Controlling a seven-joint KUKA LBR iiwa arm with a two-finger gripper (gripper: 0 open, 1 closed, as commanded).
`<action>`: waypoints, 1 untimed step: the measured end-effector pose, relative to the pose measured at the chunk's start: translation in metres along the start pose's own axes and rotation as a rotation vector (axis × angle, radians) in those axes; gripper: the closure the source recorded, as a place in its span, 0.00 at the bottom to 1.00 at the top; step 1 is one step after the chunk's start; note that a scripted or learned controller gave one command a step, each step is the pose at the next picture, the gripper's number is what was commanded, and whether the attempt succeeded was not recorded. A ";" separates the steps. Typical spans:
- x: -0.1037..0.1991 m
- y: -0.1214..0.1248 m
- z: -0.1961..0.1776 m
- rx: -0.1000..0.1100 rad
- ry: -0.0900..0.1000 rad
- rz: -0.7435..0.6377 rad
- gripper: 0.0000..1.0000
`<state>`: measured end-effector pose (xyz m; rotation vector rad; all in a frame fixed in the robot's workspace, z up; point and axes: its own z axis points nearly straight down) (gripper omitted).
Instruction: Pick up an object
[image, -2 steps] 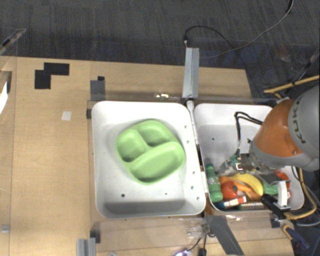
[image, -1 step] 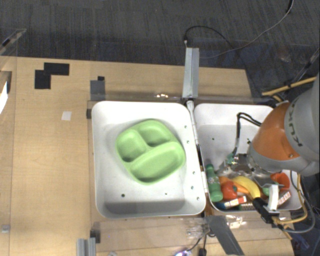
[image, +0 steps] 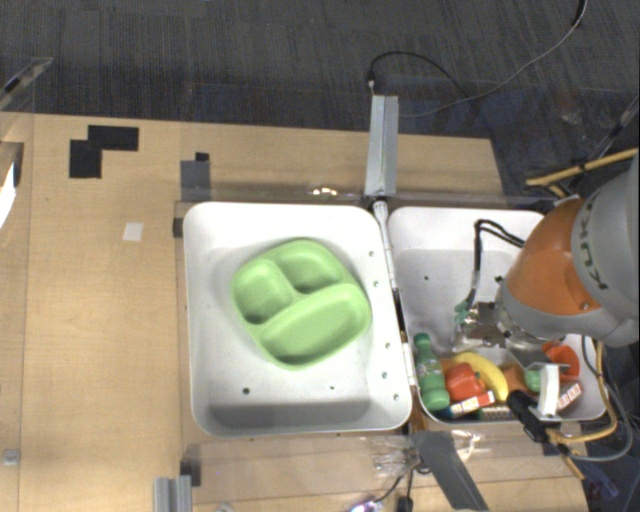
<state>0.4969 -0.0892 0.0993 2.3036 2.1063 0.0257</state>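
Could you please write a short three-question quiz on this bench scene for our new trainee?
1. True or false: the green divided plate lies in the left bin.
2. Which bin holds the banana? A) left bin B) right bin
3. Fill in: the arm's band above the wrist is ____.

Key: 1 true; 2 B; 3 orange.
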 end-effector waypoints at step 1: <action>0.000 0.000 0.000 0.001 0.000 0.000 0.00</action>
